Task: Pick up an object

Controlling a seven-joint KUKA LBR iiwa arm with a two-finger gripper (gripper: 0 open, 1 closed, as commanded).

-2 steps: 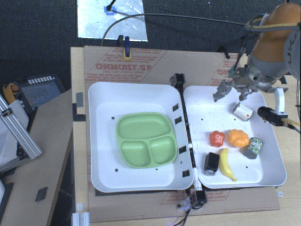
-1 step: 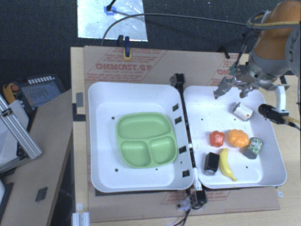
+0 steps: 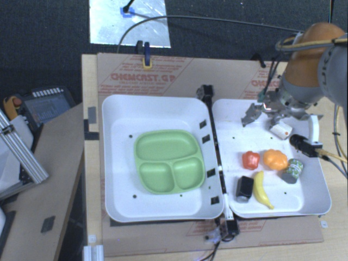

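Observation:
My gripper hangs over the far part of the right bin, open, with nothing between its fingers. Nearer the front of that bin sit a small red fruit, an orange fruit beside it and a green-and-white can to their right. A yellow banana and a black block lie side by side near the bin's front wall. All of these lie well in front of the gripper and apart from it.
The left bin holds a green divided plate. A black divider runs between the two bins. A cable loops behind the bench.

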